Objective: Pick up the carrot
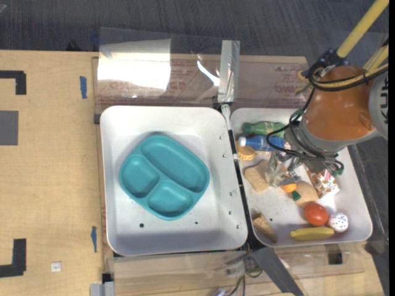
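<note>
Gripper (285,168) low in right bin (361,193), can't tell its grip state, clutter hides it. Left bin (117,128) has the teal tray (163,174), likely the drop spot. Carrot (289,188) just beside the gripper, orange stub among the food.

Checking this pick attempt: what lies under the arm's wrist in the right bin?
Under the gripper sit a small orange carrot, a tan bread piece and a blue-capped bottle. The orange wrist band covers the bin's upper right, so anything there is hidden.

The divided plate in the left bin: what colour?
Teal, plain, seen in the camera view: plate in the left bin.
</note>
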`<state>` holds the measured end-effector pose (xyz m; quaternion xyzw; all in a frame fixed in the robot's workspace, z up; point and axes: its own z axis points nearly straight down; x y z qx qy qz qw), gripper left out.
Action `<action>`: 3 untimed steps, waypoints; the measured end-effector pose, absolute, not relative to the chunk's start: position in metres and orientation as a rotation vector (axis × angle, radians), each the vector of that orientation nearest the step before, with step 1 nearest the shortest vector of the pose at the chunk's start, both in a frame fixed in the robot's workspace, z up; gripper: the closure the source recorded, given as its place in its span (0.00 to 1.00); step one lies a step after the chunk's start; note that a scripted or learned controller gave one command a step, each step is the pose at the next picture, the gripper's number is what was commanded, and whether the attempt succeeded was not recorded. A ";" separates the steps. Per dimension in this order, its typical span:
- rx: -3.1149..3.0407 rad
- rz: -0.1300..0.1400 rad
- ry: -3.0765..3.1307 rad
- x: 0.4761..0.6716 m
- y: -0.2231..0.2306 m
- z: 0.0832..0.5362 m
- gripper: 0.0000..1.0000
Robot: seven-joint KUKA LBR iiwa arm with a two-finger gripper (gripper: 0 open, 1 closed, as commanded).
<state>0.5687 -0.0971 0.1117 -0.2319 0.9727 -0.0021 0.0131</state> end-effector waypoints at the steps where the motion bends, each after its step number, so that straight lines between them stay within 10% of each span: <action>1: -1.316 -0.008 2.845 0.531 -0.176 0.089 1.00; 3: -0.861 -0.006 3.007 0.495 -0.092 0.258 1.00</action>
